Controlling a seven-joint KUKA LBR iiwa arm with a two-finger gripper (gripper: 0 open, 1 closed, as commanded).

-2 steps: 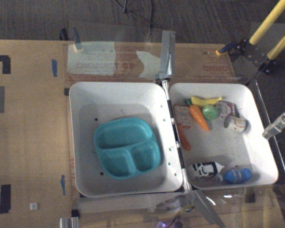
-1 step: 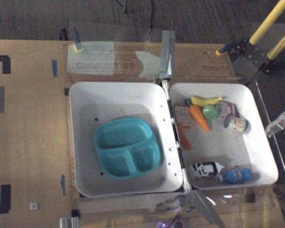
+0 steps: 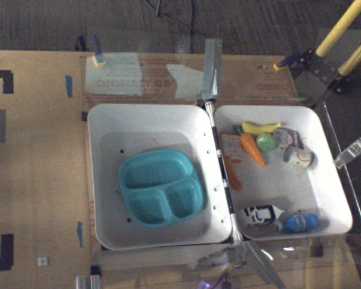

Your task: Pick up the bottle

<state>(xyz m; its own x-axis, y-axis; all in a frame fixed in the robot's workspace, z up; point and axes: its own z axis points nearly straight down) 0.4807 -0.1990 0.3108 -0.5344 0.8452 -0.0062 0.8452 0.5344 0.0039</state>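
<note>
- Bottle (image 3: 301,223) lies on its side at 5 o'clock in the right bin (image 3: 325,161), just beside a black-and-white carton (image 3: 262,214).
- Gripper: state cannot be told.

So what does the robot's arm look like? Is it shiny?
What I can see is a small, pale grey, boxy piece, probably the gripper, poking in beside the right-hand bin. It looks a little glossy, with a darker edge. It is too small and blurry to make out any cables or markings.
</note>
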